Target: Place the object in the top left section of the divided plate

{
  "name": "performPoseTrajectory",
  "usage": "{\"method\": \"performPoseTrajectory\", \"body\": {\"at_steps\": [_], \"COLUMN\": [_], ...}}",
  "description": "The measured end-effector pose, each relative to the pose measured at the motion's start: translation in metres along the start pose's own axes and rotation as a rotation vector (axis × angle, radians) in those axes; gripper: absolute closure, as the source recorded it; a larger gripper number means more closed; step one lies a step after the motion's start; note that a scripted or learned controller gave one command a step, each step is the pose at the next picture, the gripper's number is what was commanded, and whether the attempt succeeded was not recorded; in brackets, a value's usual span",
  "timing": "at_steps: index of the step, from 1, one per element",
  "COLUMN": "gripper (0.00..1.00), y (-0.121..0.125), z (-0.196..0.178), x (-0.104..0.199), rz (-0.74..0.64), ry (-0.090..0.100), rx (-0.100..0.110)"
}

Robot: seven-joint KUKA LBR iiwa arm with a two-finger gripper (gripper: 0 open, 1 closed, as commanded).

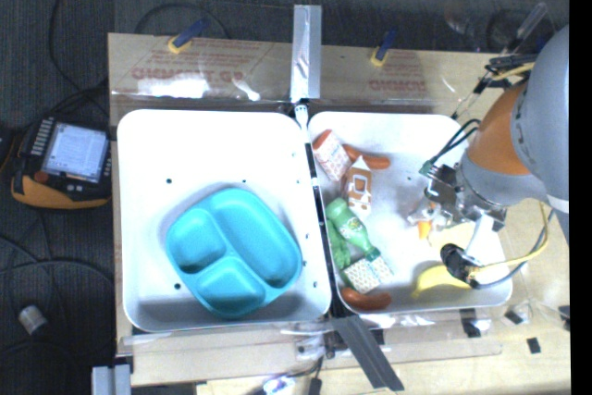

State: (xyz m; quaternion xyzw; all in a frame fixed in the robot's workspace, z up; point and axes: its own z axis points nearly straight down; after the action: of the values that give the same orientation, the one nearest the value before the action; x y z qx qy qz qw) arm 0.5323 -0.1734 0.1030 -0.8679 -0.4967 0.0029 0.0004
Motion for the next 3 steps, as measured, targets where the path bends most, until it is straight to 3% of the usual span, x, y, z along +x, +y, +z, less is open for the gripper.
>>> {"method": "performPoseTrajectory", "body": {"at_steps": [1,2,3], "gripper": [1.00,1.00,1.00], "y": [-0.031,0.017,-0.008], "z": [-0.001,-0.053,-0.013], "x": [-0.040,-0.020,0.030], "rz": [0.279,0.391,0.528], "ry": [0.011,0.007,-0.002], "rx": [0.008,0.005,0.001]}}
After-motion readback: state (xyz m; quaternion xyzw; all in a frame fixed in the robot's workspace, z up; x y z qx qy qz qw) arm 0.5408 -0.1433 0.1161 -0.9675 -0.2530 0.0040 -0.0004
